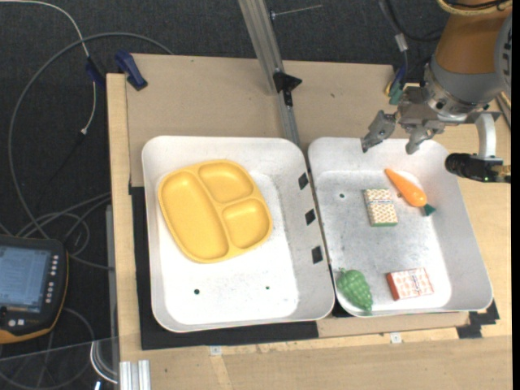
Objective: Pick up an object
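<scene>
Apparently lining up a grasp, the gripper hangs spread wide and unladen at upper right, just above the carrot.

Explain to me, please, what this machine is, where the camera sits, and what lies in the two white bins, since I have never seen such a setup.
This is one picture from a camera fixed above the bench, looking down at a slant. The grey robot arm with an orange band reaches in from the right; its two-finger gripper hangs open over the far edge of the right white bin, holding nothing. That bin contains an orange toy carrot, a tan patterned block, a red-and-white box and a green knobbly toy. The left white bin holds a yellow three-compartment plastic tray.
</scene>
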Controlling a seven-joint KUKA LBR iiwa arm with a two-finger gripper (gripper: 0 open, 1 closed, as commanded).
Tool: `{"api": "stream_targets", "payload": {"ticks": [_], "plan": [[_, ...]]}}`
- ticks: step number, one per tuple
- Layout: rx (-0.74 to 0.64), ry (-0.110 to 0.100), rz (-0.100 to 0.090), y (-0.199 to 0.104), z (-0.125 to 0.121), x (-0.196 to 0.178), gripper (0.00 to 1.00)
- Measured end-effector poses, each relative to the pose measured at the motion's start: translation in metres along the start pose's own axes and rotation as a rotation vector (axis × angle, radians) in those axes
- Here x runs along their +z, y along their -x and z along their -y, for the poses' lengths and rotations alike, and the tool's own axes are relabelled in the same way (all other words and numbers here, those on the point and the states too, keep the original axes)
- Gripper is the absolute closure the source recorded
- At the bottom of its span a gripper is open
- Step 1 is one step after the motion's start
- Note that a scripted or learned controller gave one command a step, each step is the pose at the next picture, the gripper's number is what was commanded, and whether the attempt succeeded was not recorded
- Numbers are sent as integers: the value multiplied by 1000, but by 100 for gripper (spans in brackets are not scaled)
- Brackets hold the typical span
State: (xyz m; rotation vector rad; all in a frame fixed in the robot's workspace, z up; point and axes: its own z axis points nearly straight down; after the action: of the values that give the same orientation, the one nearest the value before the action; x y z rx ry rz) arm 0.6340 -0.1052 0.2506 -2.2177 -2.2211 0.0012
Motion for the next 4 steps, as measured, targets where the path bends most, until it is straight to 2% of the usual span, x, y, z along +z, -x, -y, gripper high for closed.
{"api": "stream_targets", "payload": {"ticks": [1,2,3,4], "plan": [[0,0,0,0,0,0,0],[1,-6,0,-5,3,63,0],[0,-4,0,-9,1,106,0],[0,9,5,-9,-2,152,0]]}}
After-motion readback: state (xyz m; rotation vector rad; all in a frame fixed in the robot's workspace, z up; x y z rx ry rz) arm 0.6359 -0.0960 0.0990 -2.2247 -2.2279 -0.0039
